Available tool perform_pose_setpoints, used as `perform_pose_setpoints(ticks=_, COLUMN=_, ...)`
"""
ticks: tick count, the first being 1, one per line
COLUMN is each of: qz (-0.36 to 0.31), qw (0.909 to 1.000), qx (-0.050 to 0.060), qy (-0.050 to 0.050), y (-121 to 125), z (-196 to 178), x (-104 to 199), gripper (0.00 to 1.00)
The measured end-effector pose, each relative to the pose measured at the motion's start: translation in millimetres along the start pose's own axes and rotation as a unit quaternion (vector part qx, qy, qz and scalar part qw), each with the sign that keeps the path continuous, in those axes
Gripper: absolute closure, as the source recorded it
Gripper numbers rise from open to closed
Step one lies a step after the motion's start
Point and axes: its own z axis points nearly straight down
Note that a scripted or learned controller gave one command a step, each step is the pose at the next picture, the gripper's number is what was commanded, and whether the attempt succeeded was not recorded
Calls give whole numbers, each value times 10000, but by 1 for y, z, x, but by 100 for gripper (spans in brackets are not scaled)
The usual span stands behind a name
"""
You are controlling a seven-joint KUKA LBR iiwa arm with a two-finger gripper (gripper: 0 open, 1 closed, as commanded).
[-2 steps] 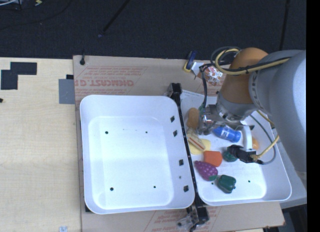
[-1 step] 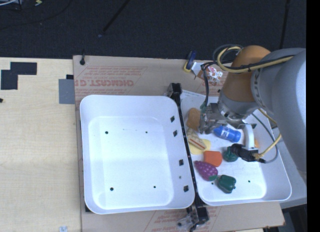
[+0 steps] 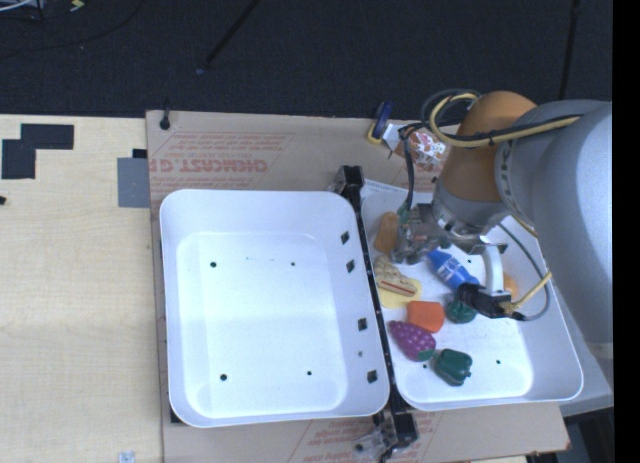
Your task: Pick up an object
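Note:
My gripper (image 3: 411, 243) is down in the right bin (image 3: 545, 376), near its upper left corner. It hangs just right of a tan rounded piece (image 3: 385, 233) and above a yellow and red flat piece (image 3: 393, 282). A blue object (image 3: 452, 270) lies just to its right, partly under the wrist. Further forward lie an orange block (image 3: 425, 315), a purple grape bunch (image 3: 411, 338), a green pepper (image 3: 452, 365) and a dark green piece (image 3: 460, 309). I see nothing lifted off the bin floor.
The left bin (image 3: 172, 281) sits beside the right one, with a black divider rail (image 3: 365, 281) between them. The grey arm (image 3: 560, 201) covers the right bin's far right side. Cables (image 3: 450, 106) loop above the wrist.

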Motion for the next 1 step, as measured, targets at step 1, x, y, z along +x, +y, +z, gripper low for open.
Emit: perform_pose_setpoints(ticks=1, qz=4, qw=10000, qx=3, qy=-5, y=11, z=-1, x=6, gripper=100)
